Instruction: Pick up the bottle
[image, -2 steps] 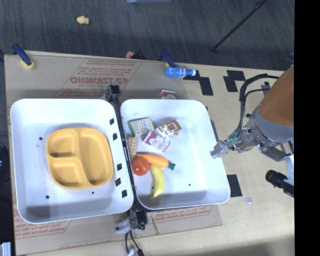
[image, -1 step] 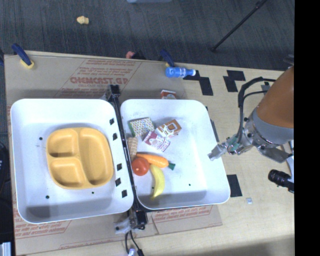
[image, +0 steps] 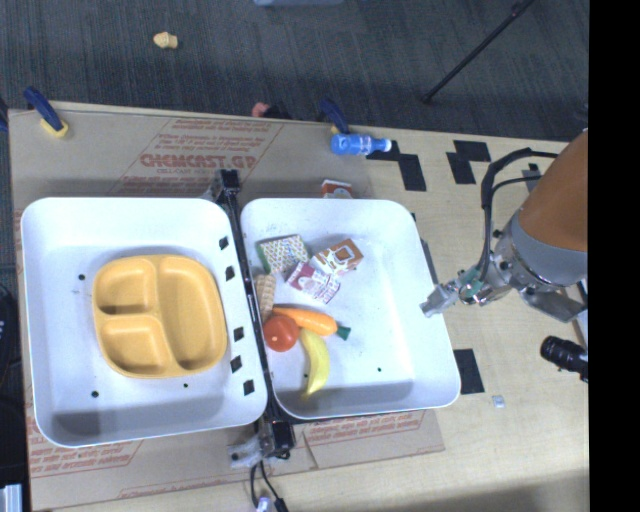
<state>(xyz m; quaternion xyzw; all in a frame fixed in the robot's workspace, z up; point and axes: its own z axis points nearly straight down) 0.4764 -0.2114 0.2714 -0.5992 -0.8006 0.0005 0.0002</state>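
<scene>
Bench (image: 520, 440), pale wood-toned top with black tape squares, partly covered by a printed cardboard sheet (image: 200, 150). On the sheet: two shallow white bins side by side, left bin (image: 50, 330) and right bin (image: 400, 330), touching along their inner edges. On the bench near the far edge, beyond the right bin: one blue bottle (image: 352, 144), lying on its side.

Red print on cardboard sheet (image: 190, 155) — blurred, not legible.

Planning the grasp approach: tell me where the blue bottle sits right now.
The small blue plastic bottle lies on its side on the bench, outside both bins, just beyond the far rim of the right-hand shallow white bin and next to a blue clamp.
</scene>
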